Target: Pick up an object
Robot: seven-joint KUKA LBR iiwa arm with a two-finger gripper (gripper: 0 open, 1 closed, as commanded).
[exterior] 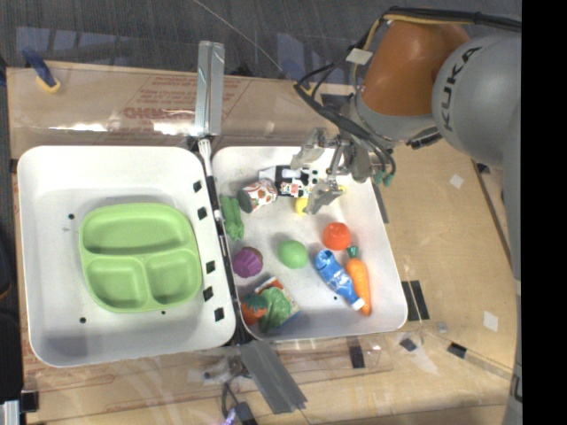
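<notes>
Crowded, tool (pixel 317 173) over right bin (pixel 390 264), cow toy (pixel 297 182) beneath, grip state unclear, orange ball (pixel 336 235) near.

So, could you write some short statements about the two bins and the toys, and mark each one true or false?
1. The green divided tray lies in the left bin. True.
2. The orange carrot lies in the left bin. False: it is in the right bin, beside the blue bottle.
3. The tool is over the far part of the right bin, near the black-and-white cow toy. True.
4. The purple ball sits on the green tray. False: it is in the right bin, near the divider.
5. The green ball lies between the purple ball and the blue bottle. True.
</notes>
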